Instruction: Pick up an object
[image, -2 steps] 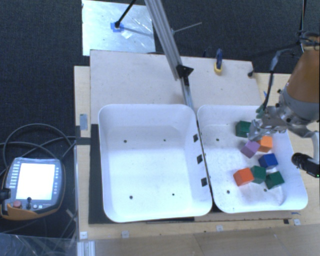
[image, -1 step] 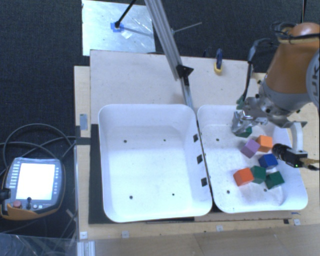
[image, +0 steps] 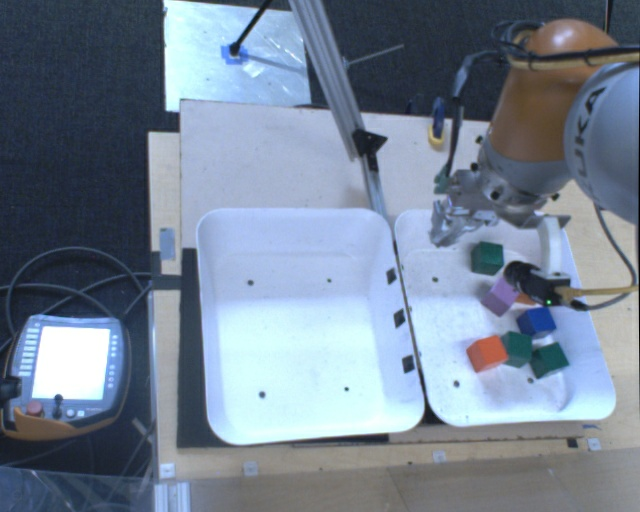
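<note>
Gripper (image: 447, 232) is hanging over the far-left corner of the right bin (image: 500, 405), and honestly I can't tell from this angle if it's released or clenched; nothing is visibly caught in it. Looks to me like the approach step, with no pick made yet. Going near to far in that bin: a dark green cube (image: 549, 359) and a second green cube (image: 518, 346) just beside an orange block (image: 486, 353), then a blue cube (image: 537, 321), a purple block (image: 499, 296), and farthest back a green cube (image: 487, 257) close to the gripper. All small, chunky, matte, hard-edged blocks on smooth white plastic. Next move probably calls for shifting over that far green one, since it sits apart from the cluster. Left bin (image: 215, 300) has shallow rounded walls.
</note>
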